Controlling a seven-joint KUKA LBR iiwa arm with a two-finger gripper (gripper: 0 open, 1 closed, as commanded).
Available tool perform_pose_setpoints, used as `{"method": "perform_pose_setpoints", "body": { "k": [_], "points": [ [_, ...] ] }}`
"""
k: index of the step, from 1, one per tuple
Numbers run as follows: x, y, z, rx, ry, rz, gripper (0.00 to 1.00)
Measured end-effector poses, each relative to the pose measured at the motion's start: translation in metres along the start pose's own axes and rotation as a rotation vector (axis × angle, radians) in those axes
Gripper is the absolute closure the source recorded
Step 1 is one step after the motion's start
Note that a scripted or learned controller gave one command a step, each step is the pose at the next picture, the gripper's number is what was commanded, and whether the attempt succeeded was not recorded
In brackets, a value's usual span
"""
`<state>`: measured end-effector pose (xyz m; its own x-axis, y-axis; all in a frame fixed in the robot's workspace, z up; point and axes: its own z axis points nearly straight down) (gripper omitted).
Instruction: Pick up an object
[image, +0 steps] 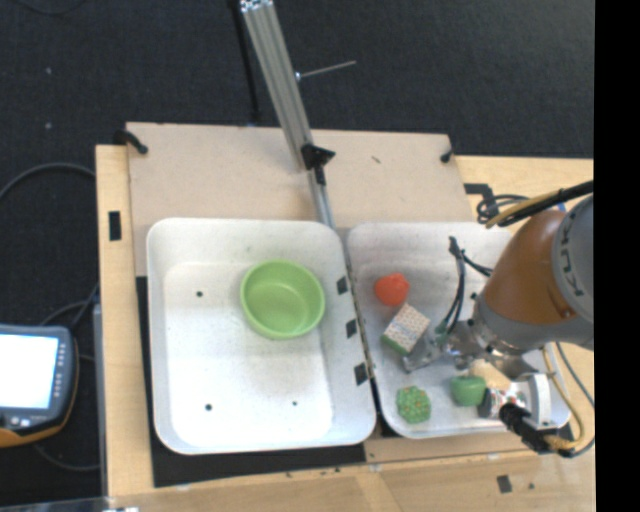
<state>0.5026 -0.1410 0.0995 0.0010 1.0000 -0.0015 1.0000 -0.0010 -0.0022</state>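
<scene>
Your gripper (432, 352) is low in the right bin (420, 245), can't tell its state tbh. Speckled block (406, 328) sits just beside it, red ball (391, 289) a bit beyond, green lump (413, 403) near.

Arm (535, 285) reaching in from right, wrist bent down, pincer (428, 352) low.

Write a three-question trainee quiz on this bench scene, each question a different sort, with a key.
1. True or false: the round light-green plastic bowl sits in the left white bin.
2. Which lies nearest the right white bin's far wall?
A. small orange-red ball
B. bumpy green ball
C. pale speckled block with a green face
3. Fill in: the grey arm's orange band is above the ____ bin.

Key: 1 true; 2 A; 3 right.
</scene>
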Motion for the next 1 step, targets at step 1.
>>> {"method": "perform_pose_setpoints", "body": {
  "k": [1],
  "points": [
    [0.0,0.0006,-0.0013,-0.003,0.003,0.001,0.0]
  ]
}}
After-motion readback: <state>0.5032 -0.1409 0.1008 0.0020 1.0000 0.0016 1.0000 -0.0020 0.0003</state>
